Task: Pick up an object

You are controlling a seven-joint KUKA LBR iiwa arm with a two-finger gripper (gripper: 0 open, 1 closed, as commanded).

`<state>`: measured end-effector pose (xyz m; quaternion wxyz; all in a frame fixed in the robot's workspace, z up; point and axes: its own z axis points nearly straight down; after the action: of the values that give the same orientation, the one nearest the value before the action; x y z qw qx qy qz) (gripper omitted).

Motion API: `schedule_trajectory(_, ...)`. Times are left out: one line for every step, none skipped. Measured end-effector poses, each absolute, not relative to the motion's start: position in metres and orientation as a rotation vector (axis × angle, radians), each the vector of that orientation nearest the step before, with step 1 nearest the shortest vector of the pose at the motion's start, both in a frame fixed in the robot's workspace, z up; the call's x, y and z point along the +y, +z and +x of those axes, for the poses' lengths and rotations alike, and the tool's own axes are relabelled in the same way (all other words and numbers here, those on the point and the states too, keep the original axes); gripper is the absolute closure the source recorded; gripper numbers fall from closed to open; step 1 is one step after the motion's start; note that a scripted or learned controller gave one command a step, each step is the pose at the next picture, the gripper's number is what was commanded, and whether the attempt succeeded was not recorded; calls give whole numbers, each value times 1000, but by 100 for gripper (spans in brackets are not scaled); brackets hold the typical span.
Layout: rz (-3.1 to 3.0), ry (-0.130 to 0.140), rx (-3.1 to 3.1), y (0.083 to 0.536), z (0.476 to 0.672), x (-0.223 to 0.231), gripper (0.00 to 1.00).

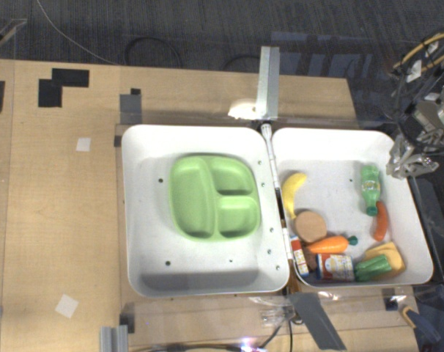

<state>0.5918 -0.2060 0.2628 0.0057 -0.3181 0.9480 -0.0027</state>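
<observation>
- Nearest the camera, along the near wall of the right bin [332, 141]: a small can [338, 267] lying on its side, a green vegetable [373, 267] on a yellow piece [391, 254], a carrot [329, 245] just behind them.
- Farther back in the same bin: a round brown bun [311, 225], a banana [291, 191] by the left wall, a green bottle [369, 187] and a slim orange piece [381, 221] toward the right wall.
- In the left bin [145, 196]: a green divided plate [212, 196], well apart from the toys.
- Claw [408, 163] at the right bin's far right rim, up over the edge, carrying nothing visible; spread or pressed together, cannot tell.
- Nothing lifted yet: approach, descent, grip and lift all left to do, judging by the toys at rest.
- Closest candidate: the green bottle, just left and slightly nearer than the claw; the rest lie farther left and nearer.
</observation>
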Motion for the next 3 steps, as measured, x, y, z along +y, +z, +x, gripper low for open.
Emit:
schedule_trajectory(-1399, -8, 2802, 99, 577, -205, 100)
schedule_trajectory(-1389, -18, 2798, 215, 636, -205, 100)
schedule_trajectory(-1391, -8, 2804, 210, 634, -205, 0)
